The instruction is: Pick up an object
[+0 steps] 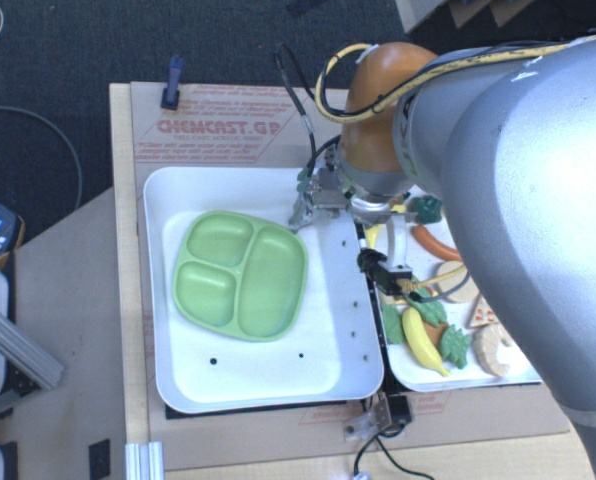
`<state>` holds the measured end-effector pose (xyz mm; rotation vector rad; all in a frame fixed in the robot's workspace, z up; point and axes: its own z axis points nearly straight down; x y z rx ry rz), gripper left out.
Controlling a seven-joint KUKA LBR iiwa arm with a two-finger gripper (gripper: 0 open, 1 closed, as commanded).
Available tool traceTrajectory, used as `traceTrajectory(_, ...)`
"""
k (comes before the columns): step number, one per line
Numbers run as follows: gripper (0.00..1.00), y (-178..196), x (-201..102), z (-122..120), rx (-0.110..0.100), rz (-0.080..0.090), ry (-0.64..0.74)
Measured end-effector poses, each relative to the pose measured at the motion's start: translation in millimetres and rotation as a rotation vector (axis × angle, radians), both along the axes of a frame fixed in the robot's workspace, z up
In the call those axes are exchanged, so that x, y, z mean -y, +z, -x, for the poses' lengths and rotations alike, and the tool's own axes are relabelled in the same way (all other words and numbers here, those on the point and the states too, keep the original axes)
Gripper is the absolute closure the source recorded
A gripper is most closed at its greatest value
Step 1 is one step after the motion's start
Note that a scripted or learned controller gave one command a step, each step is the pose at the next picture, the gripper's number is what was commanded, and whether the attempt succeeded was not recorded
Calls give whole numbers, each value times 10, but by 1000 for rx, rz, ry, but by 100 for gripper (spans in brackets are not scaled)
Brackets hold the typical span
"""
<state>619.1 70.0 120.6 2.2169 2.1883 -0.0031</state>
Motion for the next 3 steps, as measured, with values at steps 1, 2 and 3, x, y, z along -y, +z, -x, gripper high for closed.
traceTrajectory(1,0,60,-252,109,-22,-20,10)
traceTrajectory(2,100,185,-264,104,-17,-20,12)
traceTrajectory(3,100,-295,-483,-40,1,-16,14)
